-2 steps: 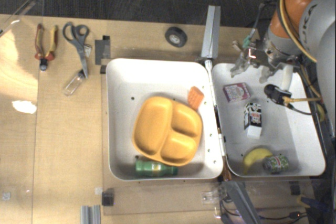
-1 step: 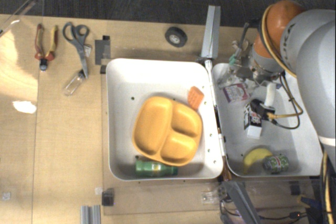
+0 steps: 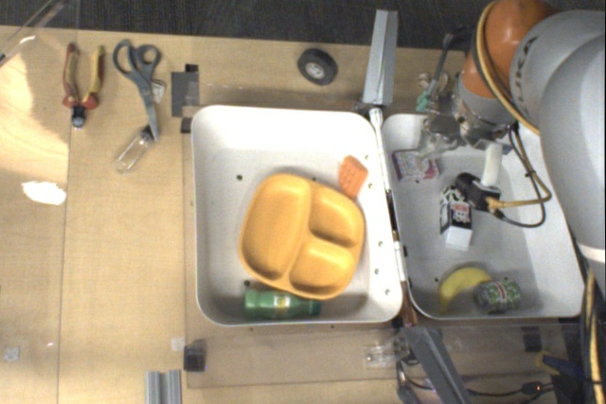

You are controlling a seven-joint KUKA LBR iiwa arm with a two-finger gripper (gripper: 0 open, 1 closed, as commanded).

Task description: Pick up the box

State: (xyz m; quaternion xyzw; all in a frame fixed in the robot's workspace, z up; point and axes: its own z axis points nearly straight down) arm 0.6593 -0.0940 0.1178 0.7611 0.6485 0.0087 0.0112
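We look down on a wooden bench bearing two shallow white bins side by side. The left bin holds a large yellow sectioned tray lying upside down near its middle. A small orange piece touches the tray's upper right edge, and a green can lies on its side along the bin's front wall, partly under the tray.

The right bin holds the box, a small white carton with dark print, standing near the middle of the bin. A flat printed packet lies toward the bin's back left corner. A yellow banana and a crumpled green can sit together near the front wall.

The grey arm reaches over the right bin's back edge, its orange band at the top. The gripper hangs above the back left part of that bin, near the packet and apart from the box. We cannot tell how far the claw is open, and we see nothing held in it.

Along the bench's back left edge lie red-handled pliers, grey scissors and a roll of black tape.
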